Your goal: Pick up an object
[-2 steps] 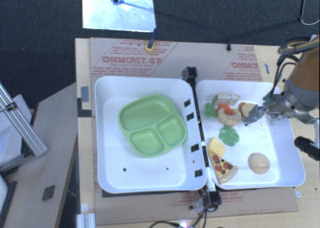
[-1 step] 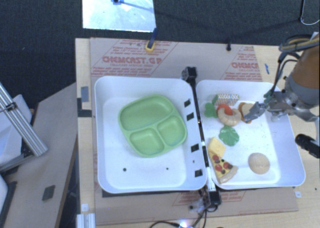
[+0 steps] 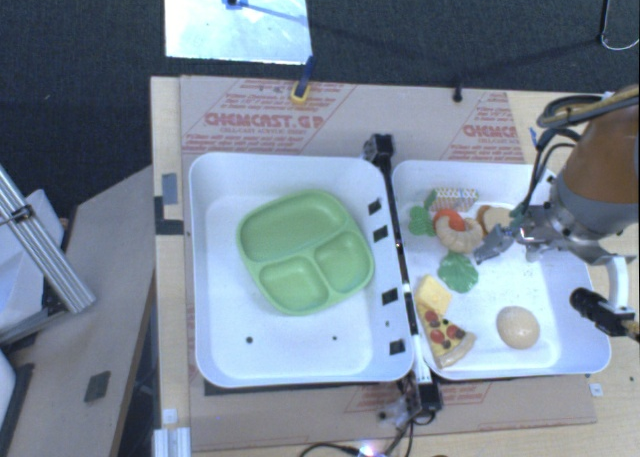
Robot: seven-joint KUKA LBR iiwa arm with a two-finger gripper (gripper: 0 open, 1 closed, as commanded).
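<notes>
Nearest the camera, along the front of the right bin, lie a smooth, pale tan egg-shaped object and a toy pizza slice, a flat wedge with red spots on a yellow face and a tan crust edge. Just behind the pizza sits a small yellow wedge with a matte surface, and touching its upper corner is a green leafy piece with a lobed, crinkled outline.

The left bin is a shallow white plastic tray with rounded corners. In it rests a light green divided plate, glossy and rounded, with one large compartment at the back and two smaller ones in front. Black clips run down the seam between the two bins.

Farther back in the right bin is a tight cluster: a tan bun-like piece topped with red, a small green piece to its left, a pale ridged item behind, and a brown rounded piece to the right. The gripper hangs just right of this cluster, its grey metal tip pointing at the bun; I cannot tell whether it is spread or closed, and nothing is seen in its grasp. The arm's orange band rises behind it.

Beyond the bins, printed brown cardboard lies flat under them.
</notes>
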